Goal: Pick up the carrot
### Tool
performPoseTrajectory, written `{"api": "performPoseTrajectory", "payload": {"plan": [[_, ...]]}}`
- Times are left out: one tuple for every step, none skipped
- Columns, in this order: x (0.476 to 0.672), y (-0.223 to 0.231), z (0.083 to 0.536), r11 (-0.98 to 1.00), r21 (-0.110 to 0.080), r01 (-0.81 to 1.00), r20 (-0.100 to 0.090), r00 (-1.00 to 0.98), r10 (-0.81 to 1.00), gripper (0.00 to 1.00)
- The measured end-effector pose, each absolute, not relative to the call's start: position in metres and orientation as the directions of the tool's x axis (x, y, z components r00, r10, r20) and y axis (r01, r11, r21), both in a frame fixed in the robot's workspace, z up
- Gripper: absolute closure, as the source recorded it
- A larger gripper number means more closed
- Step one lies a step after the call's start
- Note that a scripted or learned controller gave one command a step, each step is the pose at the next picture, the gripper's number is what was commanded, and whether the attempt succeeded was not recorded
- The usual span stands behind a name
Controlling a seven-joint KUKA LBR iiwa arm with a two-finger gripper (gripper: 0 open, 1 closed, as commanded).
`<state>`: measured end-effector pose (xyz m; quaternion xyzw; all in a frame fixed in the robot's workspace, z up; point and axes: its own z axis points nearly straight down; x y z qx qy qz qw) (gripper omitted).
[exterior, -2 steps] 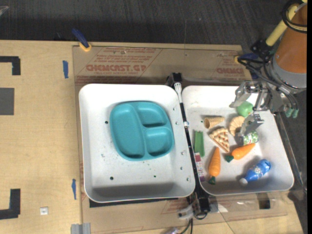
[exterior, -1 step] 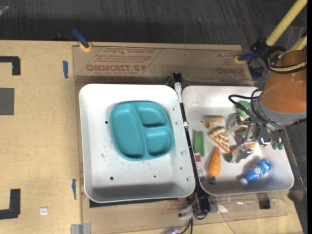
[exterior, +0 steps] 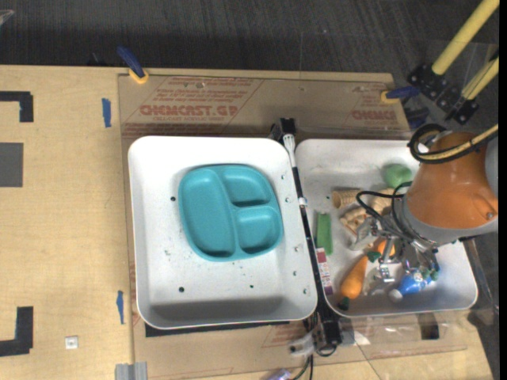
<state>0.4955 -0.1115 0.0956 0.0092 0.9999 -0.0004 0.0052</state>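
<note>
The arm (exterior: 453,187), grey with an orange band above the wrist, reaches in from the right and hangs over the right bin (exterior: 463,291), its gripper (exterior: 390,261) low among the clutter in that bin's near half. Cables and metal parts crowd the wrist, and whether the claw is open or closed cannot be told from this view. The carrot (exterior: 354,276) lies in the right bin toward the near edge, just left of the gripper and tilted, its orange body running up toward the claw — whether the two touch is not clear. A small blue item (exterior: 411,284) sits just right of the gripper near the bin's near-right corner, a green stick-shaped piece (exterior: 323,231) lies close to the bin's left wall, a rounded green object (exterior: 398,172) rests toward the far edge, and some tan pieces (exterior: 352,199) lie between them. The left bin (exterior: 158,283) holds a teal divided tray (exterior: 230,210) at about its middle, well apart from the gripper.
</note>
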Motion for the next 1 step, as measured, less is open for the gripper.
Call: {"api": "performPoseTrajectory", "payload": {"plan": [[0.4972, -0.1106, 0.1050, 1.000, -0.002, 0.016, -0.016, -1.000, 0.016, 1.00]]}}
